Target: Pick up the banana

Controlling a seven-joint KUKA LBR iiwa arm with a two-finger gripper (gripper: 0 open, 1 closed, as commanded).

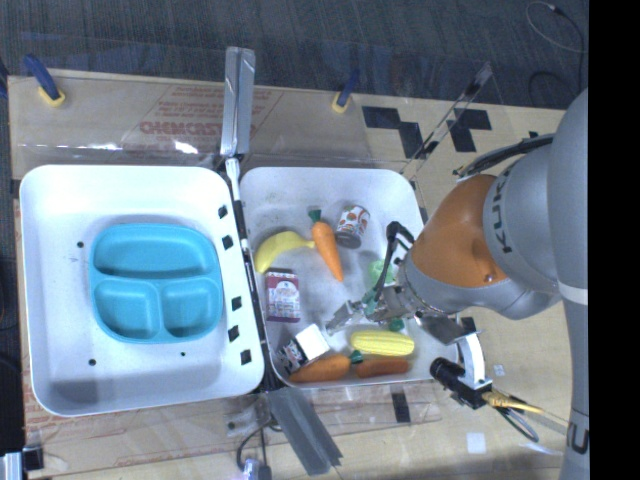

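Floor: dark grey carpet [300,13] is stretching across the top of the frame.
Bench: pale wooden top [90,128] is showing under a clear sheet with red lettering.
Clamps: blue clips [45,83] are gripping the bench's far edge.
Cable: a thin wire [555,23], possibly loose, is trailing at top right.
Light: even glare is washing the surface.

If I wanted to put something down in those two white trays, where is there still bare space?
The left bin has bare floor all around the blue divided tray. In the right bin, the back strip behind the banana, carrot and small can is bare. Its front is crowded: a corn cob, a carton and the pincer.
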